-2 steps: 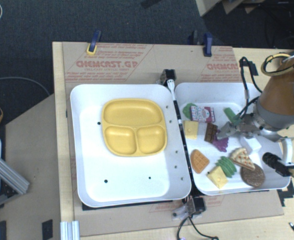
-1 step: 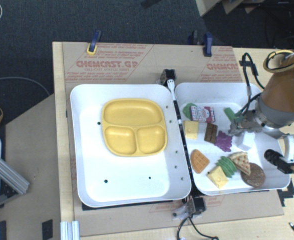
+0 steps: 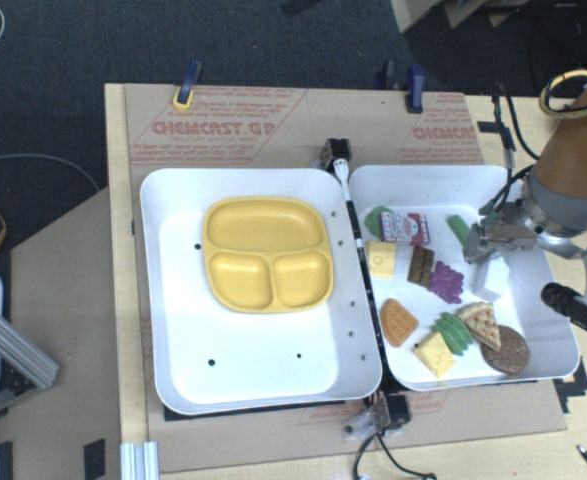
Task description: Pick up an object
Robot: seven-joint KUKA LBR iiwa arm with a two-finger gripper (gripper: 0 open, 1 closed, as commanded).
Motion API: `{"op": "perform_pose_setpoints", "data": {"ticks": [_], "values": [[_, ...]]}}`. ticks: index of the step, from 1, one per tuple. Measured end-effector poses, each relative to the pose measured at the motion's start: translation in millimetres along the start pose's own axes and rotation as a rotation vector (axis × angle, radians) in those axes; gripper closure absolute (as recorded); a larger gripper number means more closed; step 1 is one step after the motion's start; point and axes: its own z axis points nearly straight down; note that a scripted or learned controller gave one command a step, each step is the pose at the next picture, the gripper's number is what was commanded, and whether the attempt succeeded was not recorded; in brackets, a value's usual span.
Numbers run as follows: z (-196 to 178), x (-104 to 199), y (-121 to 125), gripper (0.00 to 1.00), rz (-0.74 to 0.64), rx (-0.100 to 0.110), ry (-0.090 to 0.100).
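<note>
One gripper, a crowded bin, nothing held

One arm (image 3: 571, 158) reaches in from the right, and its gripper (image 3: 488, 251) hangs over the right bin (image 3: 558, 353), near that bin's far right part. I cannot tell how wide it stands; the metal parts blur against the white floor, and nothing shows between them, so no object is held.

Just beside the gripper, to its left, lies a green strip (image 3: 458, 229). A little further left and nearer the camera sits the purple grapes (image 3: 446, 282), touching a brown bar (image 3: 421, 265). Beyond those are a pink carton (image 3: 405, 228) and a cheese cube (image 3: 381, 260). Nearer the camera than the gripper lie a waffle slice (image 3: 479, 321), a brown cookie (image 3: 508, 349), a green pod (image 3: 453, 333), a yellow wedge (image 3: 434, 353) and an orange cracker (image 3: 398, 321), packed close. Well apart, in the left bin (image 3: 163, 268), rests a yellow tray (image 3: 268, 251).

My guess is the strip or the grapes are the likeliest pick. Risks: the floor right under the gripper looks bare, so a straight descent may close on nothing. The strip is thin and flat and could slip out. The grapes touch the bar, so a grab there may nudge or catch both. The near cluster is too tight for a clean entry
</note>
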Motion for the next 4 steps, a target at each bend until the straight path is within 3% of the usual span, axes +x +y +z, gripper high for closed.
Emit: {"op": "perform_pose_setpoints", "data": {"ticks": [1, 2, 4], "values": [[-52.8, -4.0, 11.5, 1.00, 0.000, -0.003, -0.001], [-70.1, -4.2, 12.6, 1.00, 0.000, 0.000, 0.000], [-54.8, 97.3, 33.8, 1.00, -0.004, 0.007, 0.005]]}}
